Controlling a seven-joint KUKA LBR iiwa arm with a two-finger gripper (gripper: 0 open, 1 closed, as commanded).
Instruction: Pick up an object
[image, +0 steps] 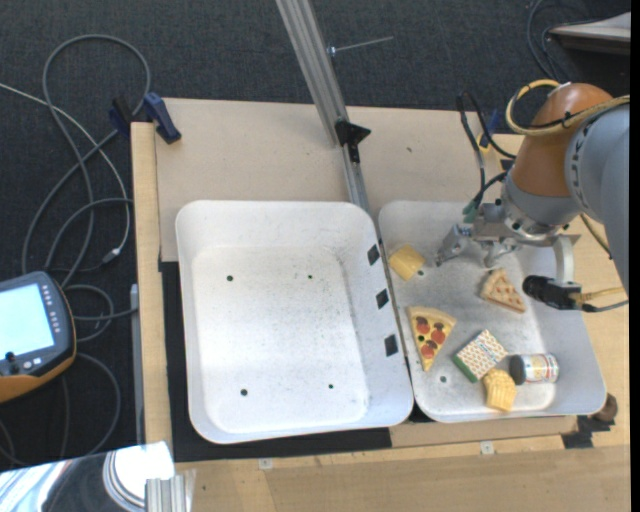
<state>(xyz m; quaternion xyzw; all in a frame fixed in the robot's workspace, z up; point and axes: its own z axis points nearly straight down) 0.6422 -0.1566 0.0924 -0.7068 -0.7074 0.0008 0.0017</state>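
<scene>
In the right bin (575, 395) lie several small items. A yellow chunk (406, 263) rests by the bin's left wall. Nearer the front are a pizza slice (430, 335) with red dots, a tan wedge (503, 291), a checkered box with a green edge (480, 353), a small can (535, 369) on its side and a yellow toy (499, 390). My gripper (468, 254) hangs over the back of this bin, open, between the yellow chunk and the tan wedge. Nothing sits between its fingers (443, 254).
The left bin (270, 320) sits beside the right one. A slanted metal pole (325, 90) runs down to the gap between the bins. Cables and a handheld pendant (30, 330) lie off the bench at the left. A black connector (550, 291) juts from the wrist.
</scene>
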